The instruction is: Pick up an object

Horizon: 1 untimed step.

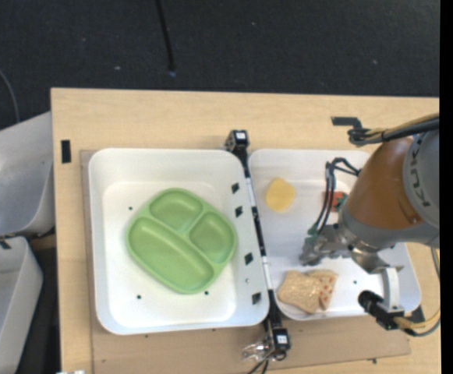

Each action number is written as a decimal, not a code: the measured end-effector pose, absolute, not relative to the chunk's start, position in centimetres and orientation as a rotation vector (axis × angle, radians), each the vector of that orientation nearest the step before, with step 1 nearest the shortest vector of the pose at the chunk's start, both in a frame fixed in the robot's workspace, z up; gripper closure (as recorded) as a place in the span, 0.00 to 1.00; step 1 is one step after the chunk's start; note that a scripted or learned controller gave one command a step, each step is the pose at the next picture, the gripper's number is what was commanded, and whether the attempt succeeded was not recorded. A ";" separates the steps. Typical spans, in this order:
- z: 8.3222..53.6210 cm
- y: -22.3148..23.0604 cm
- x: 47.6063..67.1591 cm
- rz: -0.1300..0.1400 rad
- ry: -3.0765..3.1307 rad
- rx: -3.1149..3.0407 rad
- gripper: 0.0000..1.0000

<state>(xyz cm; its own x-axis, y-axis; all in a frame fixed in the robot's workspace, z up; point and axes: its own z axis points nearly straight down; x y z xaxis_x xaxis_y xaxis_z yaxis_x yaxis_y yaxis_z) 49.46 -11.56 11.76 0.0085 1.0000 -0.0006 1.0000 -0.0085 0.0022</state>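
A grey arm lettered "KU" is hanging over the right bin [288,160] — its gripper [316,254] is hovering beside a sandwich [307,290]. Whether it is clamping anything, I cannot tell.

Arm [394,197] came in from the right edge, grey link up top, orange band wide and bulky below it, then grey wrist section. Wrist pointed down and to the left. Gripper [316,254] sat low at the arm's left end, dark metal parts bunched together, finger gap too cluttered to read. Black cables looped along the wrist's left side. White bracket hung under the wrist.
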 end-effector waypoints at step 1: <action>17.5 -11.0 50.4 0.005 2.221 2.214 1.00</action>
